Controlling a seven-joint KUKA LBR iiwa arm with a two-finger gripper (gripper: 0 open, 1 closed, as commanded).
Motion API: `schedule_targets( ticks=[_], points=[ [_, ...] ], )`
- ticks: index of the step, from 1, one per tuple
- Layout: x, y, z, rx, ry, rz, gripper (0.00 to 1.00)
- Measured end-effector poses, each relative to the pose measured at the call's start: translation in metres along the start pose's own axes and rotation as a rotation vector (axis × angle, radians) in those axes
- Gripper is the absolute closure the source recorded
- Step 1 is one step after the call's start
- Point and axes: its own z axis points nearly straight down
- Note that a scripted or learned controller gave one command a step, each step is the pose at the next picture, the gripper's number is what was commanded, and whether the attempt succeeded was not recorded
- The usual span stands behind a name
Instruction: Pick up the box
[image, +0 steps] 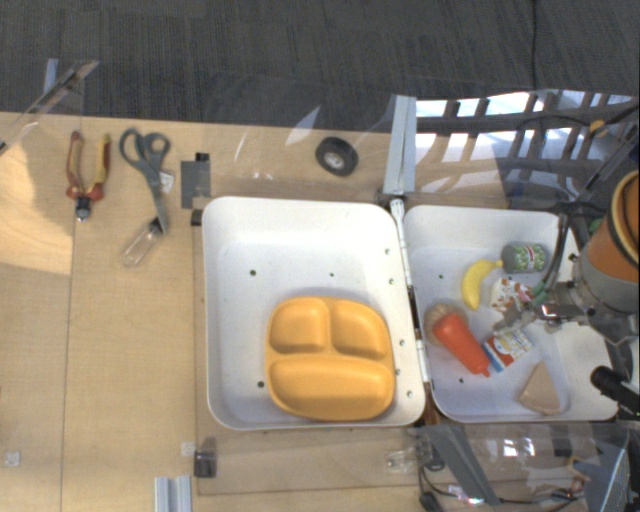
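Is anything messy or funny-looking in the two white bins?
A little. In the right bin, the orange bottle, banana, green can and small box lie jumbled at different slants. The yellow tray in the left bin sits neatly. Nothing looks spilled or broken.

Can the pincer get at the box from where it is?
Probably yes. The pincer hovers right over the box in the right bin; the orange bottle and banana crowd its left side.

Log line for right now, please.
stage: approach | claw: low in right bin, by box | box: lying flat, ungrasped | left bin: yellow tray
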Motion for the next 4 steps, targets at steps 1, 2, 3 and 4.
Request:
schedule_targets(
  ticks=[1, 2, 3, 4],
  points=[
    [0.014, -0.005, 0.059, -0.026, -0.013, 0.009, 0.00],
    [0.018, 0.002, 0.045, -0.040, -0.010, -0.001, 1.00],
    [0.062, 0.044, -0.094, -0.004, -0.001, -0.045, 1.00],
    [0.062, 0.044, -0.094, -0.004, -0.001, -0.044, 0.00]
  ],
)
